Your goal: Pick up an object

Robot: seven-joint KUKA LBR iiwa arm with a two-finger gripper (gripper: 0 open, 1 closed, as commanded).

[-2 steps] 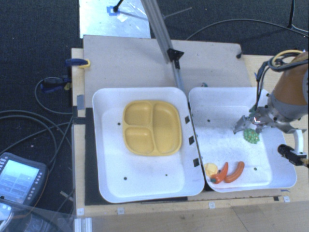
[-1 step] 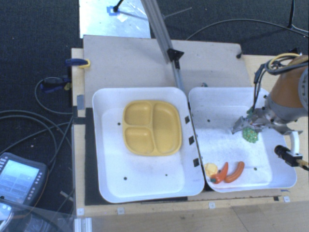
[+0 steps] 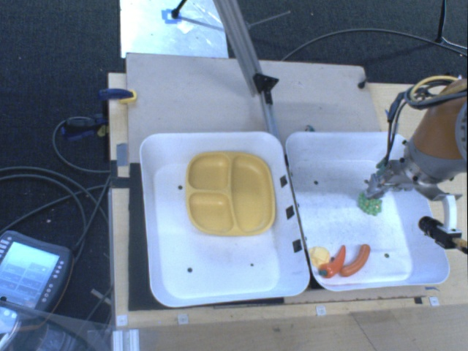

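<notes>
Reaching in from the right over the right-hand bin (image 3: 420, 269): the claw (image 3: 374, 189), low above a green bumpy toy (image 3: 371, 205) and touching or nearly touching its top (finger state impossible to tell). Near the front wall, an orange sausage (image 3: 355, 260), red pepper (image 3: 333, 264) and yellow piece (image 3: 319, 255). In the left bin (image 3: 164, 269), a yellow divided plate (image 3: 230, 194).

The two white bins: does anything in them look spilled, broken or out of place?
Nothing stands out. The yellow divided plate lies flat in the left bin. In the right bin, a green bunch sits at the gripper, and the sausage, red pepper and small yellow item lie together near the front edge.
</notes>
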